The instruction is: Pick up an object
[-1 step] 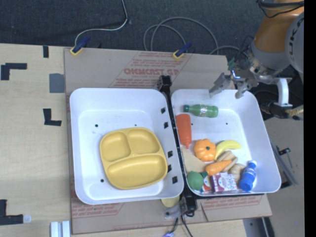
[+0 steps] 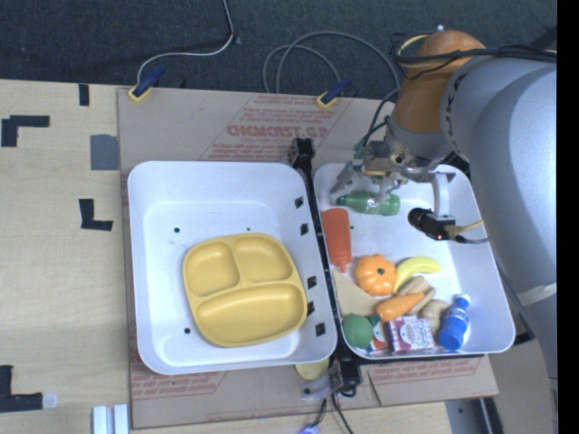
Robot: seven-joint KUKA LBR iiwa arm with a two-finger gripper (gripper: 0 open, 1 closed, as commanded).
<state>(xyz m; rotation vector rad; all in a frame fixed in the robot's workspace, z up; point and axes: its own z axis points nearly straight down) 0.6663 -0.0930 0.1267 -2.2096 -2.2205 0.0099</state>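
My gripper [image 2: 369, 186] hangs low over the back of the right bin [image 2: 484, 283], under the orange wrist band. Its fingers [image 2: 343, 185] are spread open, one on each side above a green bottle [image 2: 373, 204] that lies on its side on the bin floor. Nothing sits between the fingers. Just left of the bottle an orange-red cylinder [image 2: 336, 236] lies along the bin's left wall.
The right bin's front holds a small orange pumpkin [image 2: 374, 274], a banana [image 2: 418, 266], a carrot [image 2: 398, 306], a green ball [image 2: 357, 330], a red-and-white carton [image 2: 412, 334] and a blue bottle [image 2: 454, 322]. A yellow divided plate [image 2: 244, 289] lies in the left bin [image 2: 158, 197].
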